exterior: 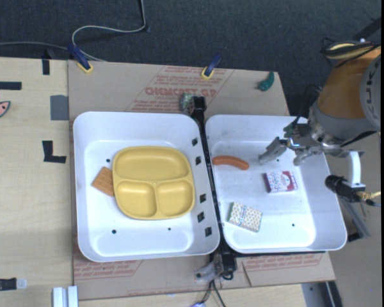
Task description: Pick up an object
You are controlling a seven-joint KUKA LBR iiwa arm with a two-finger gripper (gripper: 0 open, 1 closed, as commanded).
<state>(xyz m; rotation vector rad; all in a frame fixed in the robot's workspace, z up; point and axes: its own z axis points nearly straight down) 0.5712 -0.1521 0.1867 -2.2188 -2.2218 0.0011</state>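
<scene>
Ideally the tool (283,149), fingers spread and grasping nothing, should drop squarely over the red packet (280,181) just below it (the nearest target) before clenching.

In the left white bin (89,190) lies a yellow divided tray (155,181) with a tan cracker (103,181) at its left edge, while right of that tray lie an orange-red sausage (230,162), a red-and-white packet (280,182) and a pale speckled packet (245,217).
</scene>
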